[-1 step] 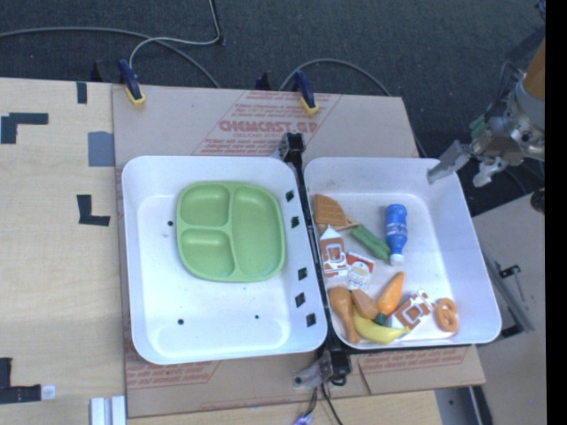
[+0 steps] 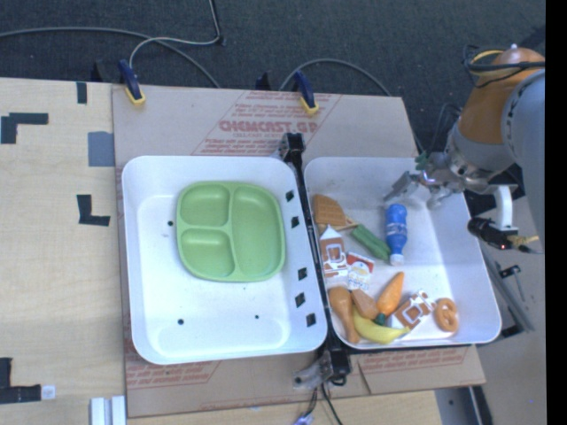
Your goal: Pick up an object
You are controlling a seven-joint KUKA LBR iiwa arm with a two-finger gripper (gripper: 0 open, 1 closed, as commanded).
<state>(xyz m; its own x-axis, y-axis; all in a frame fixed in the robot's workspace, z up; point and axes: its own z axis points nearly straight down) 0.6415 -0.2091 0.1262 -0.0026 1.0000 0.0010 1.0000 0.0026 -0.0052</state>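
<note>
Grey two-finger gripper (image 2: 415, 184), spread and empty, hovers above the blue plastic bottle (image 2: 396, 229); approach step, needing descent next.

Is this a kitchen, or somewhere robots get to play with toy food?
Probably a robot lab, not a kitchen. A robot arm reaches over two white bins on a cardboard-covered bench, and one bin holds a green plate, the other a toy banana.

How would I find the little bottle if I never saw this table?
Look in the right bin, the one full of toy food. Near its top, just below the gripper, lies the bottle. It is the only blue thing there, with a white cap.
</note>
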